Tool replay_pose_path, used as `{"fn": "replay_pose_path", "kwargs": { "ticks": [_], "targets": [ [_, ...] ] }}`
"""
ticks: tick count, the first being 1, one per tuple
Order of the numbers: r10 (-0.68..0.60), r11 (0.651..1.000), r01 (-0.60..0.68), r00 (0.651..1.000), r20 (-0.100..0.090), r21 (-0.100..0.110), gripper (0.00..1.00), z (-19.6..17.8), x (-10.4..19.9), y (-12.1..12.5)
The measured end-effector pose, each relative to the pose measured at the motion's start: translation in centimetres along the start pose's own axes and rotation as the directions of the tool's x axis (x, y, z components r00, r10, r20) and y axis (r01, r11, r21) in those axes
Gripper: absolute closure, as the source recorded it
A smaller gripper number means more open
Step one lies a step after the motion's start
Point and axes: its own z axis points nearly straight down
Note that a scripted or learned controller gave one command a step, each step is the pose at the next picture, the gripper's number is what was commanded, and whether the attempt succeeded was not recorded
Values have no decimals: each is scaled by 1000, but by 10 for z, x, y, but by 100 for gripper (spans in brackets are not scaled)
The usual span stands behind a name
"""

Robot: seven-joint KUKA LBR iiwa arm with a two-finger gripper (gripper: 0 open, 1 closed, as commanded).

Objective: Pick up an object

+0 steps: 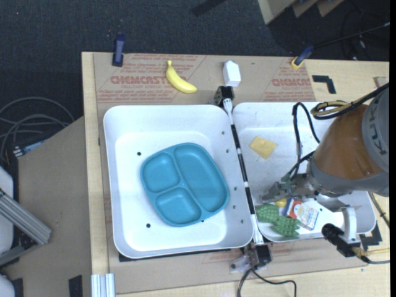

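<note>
Overhead, bench (148,79), two white bins (117,166), dark floor (49,17)

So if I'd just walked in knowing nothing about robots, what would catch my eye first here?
Probably the blue divided plate, lying alone in the middle of the left bin. Next, the big grey arm with its orange band, reaching in from the right over a small heap of items, among them a green studded piece, at the near end of the right bin. A yellow banana lies outside the bins, on the board behind the left one.
</note>
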Motion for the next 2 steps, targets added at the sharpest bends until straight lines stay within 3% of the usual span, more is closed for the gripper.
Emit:
{"fn": "replay_pose_path", "kwargs": {
  "ticks": [1, 2],
  "targets": [
    [2, 1000, -2, 1000, 4, -10, 100, -13, -1, 3],
    [1, 1000, -1, 1000, 2, -4, 0, -11, 0, 1]
  ]
}}
